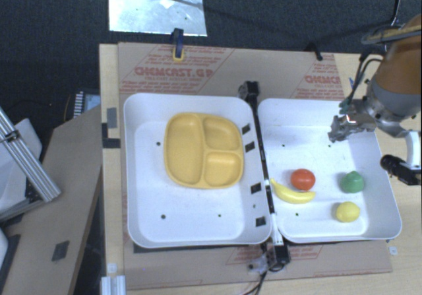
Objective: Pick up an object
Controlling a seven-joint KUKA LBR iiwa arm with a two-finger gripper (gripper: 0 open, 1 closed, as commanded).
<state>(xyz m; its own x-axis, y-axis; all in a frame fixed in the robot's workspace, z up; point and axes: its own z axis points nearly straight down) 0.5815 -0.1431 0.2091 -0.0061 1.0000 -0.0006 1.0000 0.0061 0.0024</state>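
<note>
While the arm [395, 72] reaches in from the right side, its gripper [341, 130] hangs over the upper right part of the right bin [310, 112], close to the far rim. The gripper looks small and dark from this height, and I cannot tell if it is open or closed. Nothing is seen between its tips, and it does not touch any of the objects.

All four objects lie in the near half of the right bin, well apart from the gripper. The red tomato [302, 179] sits near the middle, and the yellow banana [292, 194] lies just beside it, on its near left side, seeming to touch it. The green object [353, 182] is near the right wall of the bin. The yellow lemon [347, 211] lies nearer to the front rim, just below the green one, with a small gap between them.

Under the gripper the white floor of the bin is bare, and a wide free area stays between it and the fruits. The left bin [142, 155] holds a yellow divided plate [202, 150] in its middle, with free floor around it. A dark divider [258, 155] runs between the two bins.
</note>
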